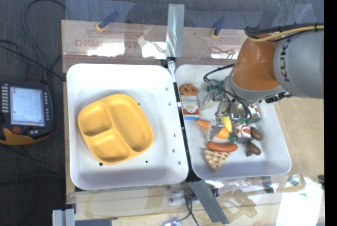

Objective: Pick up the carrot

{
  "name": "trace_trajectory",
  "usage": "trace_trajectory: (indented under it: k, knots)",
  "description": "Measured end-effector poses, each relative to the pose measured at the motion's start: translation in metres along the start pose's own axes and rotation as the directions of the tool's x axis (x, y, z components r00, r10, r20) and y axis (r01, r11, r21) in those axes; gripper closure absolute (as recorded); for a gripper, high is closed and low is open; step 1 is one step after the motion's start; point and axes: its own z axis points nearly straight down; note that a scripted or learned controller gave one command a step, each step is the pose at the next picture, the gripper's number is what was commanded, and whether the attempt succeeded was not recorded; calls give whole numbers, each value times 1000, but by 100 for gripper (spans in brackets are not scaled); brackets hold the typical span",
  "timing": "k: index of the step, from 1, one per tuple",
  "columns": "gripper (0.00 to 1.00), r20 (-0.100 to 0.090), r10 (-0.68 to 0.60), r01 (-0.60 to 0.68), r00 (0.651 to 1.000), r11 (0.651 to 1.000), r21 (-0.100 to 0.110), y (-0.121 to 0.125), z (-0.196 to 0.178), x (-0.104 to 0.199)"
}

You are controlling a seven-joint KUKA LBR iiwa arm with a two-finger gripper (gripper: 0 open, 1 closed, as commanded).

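The carrot (203,125) is a small orange piece lying in the right bin (274,161), near its middle left. Its pointed end sticks out to the left, and its other end runs under the gripper. My gripper (222,128) hangs low directly over the carrot's right end, amid a tight cluster of toy food. The grey arm with its orange band (255,64) reaches in from the right above it. A yellow piece (227,123) sits right at the gripper, so I cannot make out what touches what.
A red sausage (222,147) and a waffle-patterned wedge (214,158) lie just in front of the carrot. Brown pieces (253,149) and a red-white item (244,130) crowd the right. A small carton (189,107) stands left. The left bin (84,177) holds a yellow divided plate (115,127).
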Motion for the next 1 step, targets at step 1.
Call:
trace_trajectory:
  k: [1]
  knots:
    - [0, 4, 239, -239, 971, 971, -3, 0, -1, 20]
